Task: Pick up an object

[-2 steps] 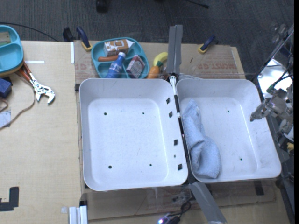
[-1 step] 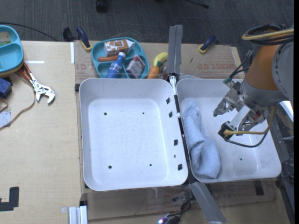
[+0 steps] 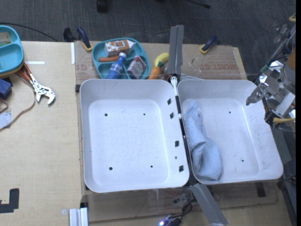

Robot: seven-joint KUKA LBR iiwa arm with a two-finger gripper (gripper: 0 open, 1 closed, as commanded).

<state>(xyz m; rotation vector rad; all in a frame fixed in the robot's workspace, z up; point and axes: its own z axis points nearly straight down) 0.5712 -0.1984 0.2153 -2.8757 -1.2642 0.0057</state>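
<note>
Pincer (image 3: 254, 98): at the right bin's (image 3: 244, 178) upper right rim, metal tips pointing left over the wall; whether open or closed cannot be told, and nothing is seen between the tips. Arm (image 3: 287, 79) behind it, at the view's right edge.

Right bin: white, shallow. Holds one cloth (image 3: 202, 142), pale blue-grey, crumpled lengthwise along the left wall, running from mid-bin down to the lower left corner. Well apart from the pincer.

Left bin (image 3: 94, 173): white, shallow, touching the right bin along a shared edge with black clips.

Bench, beyond the bins' upper edge: teal tray (image 3: 99, 55) with a blue bottle (image 3: 115, 66), small box and packets; just right of it a banana (image 3: 161, 59) and an orange item.

Bench, left side: wrench (image 3: 43, 92), near the upper left corner a teal dish (image 3: 11, 51). Blue-handled clamps (image 3: 83, 38) on the bench's upper edge.
</note>
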